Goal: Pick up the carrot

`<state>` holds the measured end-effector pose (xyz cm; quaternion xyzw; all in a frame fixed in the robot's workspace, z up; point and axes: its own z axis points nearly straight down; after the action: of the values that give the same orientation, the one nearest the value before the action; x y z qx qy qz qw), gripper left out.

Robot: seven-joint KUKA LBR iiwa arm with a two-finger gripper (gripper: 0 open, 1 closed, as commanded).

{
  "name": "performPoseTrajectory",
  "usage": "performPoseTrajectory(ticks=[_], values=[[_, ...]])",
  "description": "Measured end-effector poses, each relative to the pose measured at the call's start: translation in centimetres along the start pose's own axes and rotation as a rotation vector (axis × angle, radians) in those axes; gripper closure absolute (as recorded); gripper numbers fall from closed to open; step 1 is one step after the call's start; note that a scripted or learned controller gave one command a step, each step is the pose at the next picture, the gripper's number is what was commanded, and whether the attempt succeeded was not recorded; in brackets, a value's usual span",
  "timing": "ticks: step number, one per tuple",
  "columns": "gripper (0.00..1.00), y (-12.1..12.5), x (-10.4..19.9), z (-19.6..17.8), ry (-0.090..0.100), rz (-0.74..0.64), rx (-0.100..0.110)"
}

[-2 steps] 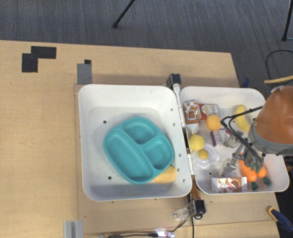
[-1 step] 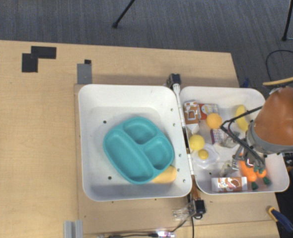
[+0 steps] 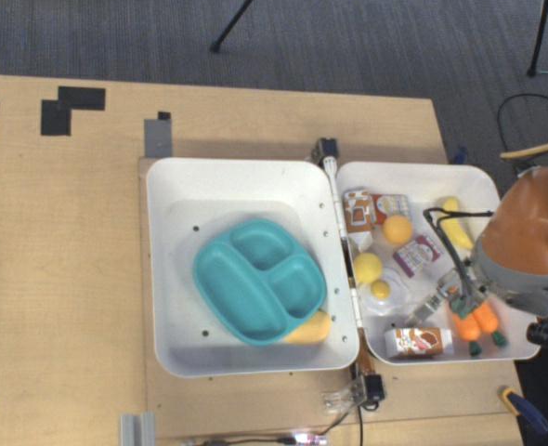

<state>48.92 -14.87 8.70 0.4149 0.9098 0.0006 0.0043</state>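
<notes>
The carrot is orange with dark green ends and lies in the front right corner of the right bin. My gripper hangs just left of and above the carrot, close to its upper end. The arm's orange band and grey wrist cover the bin's right side. Whether the gripper touches the carrot I cannot make out.
Around the gripper lie a brown carton, a purple packet, two yellow fruits, an orange, a banana and another carton. The left bin holds a teal divided plate with a yellow piece at its edge.
</notes>
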Motion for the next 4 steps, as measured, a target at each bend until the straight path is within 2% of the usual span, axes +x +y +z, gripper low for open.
performPoseTrajectory(ticks=[1,2,3,4], values=[[0.0,-2.5,-2.9,0.1,0.003,0.182,0.0],[0.0,-1.0,-1.6,-0.1,-0.012,-0.206,-0.006],[1.0,-0.9,-1.6,-1.1,-0.008,-0.206,-0.006],[1.0,4.8,5.5,-9.8,0.003,-0.368,-0.001]])
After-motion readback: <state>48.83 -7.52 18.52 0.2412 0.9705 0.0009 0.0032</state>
